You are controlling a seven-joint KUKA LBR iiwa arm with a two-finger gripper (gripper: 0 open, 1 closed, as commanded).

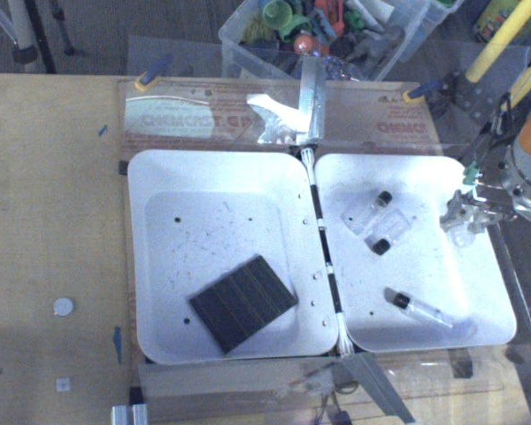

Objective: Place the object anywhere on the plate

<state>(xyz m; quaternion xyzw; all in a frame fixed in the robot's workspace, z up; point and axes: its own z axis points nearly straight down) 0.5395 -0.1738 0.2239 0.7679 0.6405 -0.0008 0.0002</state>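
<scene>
While the arm point(524, 162) is reaching in from the right, the gripper point(467, 212) is hanging over the right bin point(425, 168), just inside its right wall. Glare and blur are hiding the claw; cannot tell whether it is apart, together, or clamped on anything. A pale, glassy smear point(465, 235) is sitting just under it. This is possibly another vial, possibly only reflection off the bin wall.

Candidate objects are lying in the right bin, all clear vials with dark caps:
- upper vial point(372, 207), near the bin's middle, cap pointing up-right
- middle vial point(388, 237), just below it, almost touching
- lower vial point(419, 309), apart from the pair, lying aslant near the front wall

The plate point(243, 302), a dark ribbed square, is lying turned at an angle in the left bin point(159, 184), toward its front. Nothing is resting on it.

Judgement: the pick is not looking done, so grasping is the step in hand. Doing it well:
- going for the lower vial, since it is lying alone with room on both sides
- closing across the vial's narrow width, not along its length
- descending straight, as round glass is likely rolling off at a glancing touch
- lifting clear of the divider between the bins before crossing
- releasing low over the plate's centre, along the ribs, so the vial is not rolling off
</scene>
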